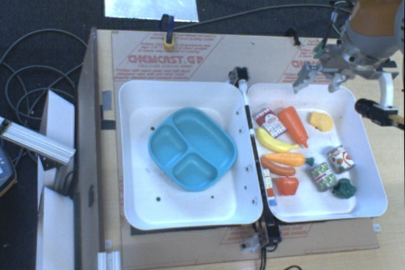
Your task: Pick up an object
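Note:
My gripper (321,79) hangs open above the far edge of the right bin (364,136), with nothing between its fingers. Below it in that bin lie a red and white carton (270,122), an orange bottle (294,125), a yellow piece (321,121), a banana (276,141), a carrot (288,159), a hot dog (277,167), a red pepper (287,186), two small cans (340,159) (322,176) and a green broccoli (345,188).
The left bin (139,136) holds a blue divided plate (192,148). A black bar (251,136) runs between the bins. A yellow clamp (168,31) stands at the bench's far edge. Cables trail on the floor to the left.

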`<state>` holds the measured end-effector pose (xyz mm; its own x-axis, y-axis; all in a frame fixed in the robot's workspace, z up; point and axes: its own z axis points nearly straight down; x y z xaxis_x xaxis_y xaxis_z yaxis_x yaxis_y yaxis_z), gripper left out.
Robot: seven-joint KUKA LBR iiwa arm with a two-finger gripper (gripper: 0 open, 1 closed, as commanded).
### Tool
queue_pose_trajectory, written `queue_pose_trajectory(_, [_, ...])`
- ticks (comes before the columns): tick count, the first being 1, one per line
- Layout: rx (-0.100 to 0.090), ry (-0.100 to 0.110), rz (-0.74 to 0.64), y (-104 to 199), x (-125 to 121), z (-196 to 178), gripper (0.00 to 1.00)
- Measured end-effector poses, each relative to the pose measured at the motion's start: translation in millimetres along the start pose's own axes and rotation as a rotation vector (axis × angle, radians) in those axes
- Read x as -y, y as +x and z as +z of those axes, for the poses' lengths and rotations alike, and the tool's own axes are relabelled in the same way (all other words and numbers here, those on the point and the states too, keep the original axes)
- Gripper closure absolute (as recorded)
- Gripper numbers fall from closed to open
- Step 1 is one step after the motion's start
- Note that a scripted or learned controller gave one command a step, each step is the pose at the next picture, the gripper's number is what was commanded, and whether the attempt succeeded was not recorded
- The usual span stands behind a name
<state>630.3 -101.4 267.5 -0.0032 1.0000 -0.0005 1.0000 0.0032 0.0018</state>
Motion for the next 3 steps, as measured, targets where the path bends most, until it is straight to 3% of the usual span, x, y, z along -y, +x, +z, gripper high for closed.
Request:
queue_pose_trajectory(1, [0.000, 0.002, 0.002, 5, 16, 67, 0.00])
queue_pose_trajectory(2, [0.002, -0.005, 0.002, -26, 17, 170, 0.00])
queue_pose_trajectory(3, [0.000, -0.009, 0.001, -26, 16, 159, 1.00])
